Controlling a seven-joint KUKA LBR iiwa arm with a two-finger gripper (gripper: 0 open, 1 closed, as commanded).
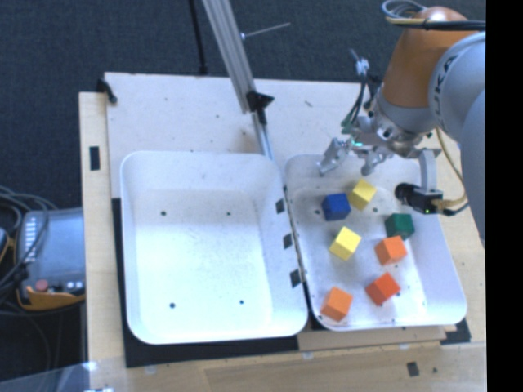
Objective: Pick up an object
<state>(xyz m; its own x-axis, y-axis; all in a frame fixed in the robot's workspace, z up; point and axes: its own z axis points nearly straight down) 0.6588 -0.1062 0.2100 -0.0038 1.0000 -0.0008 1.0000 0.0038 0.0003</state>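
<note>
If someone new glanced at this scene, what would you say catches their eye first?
Probably the bright cluster of small cubes in the right white bin: two yellow, one blue, one green and three orange. Next, the grey arm's gripper hanging open at that bin's far edge, just above the blue cube, holding nothing.

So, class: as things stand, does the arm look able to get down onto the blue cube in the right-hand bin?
Probably yes. The end effector hangs over the bin's far end, with the blue cube a short way nearer the camera. Nothing lies on top of the cube; a yellow cube sits close beside it, which may crowd the approach.
</note>
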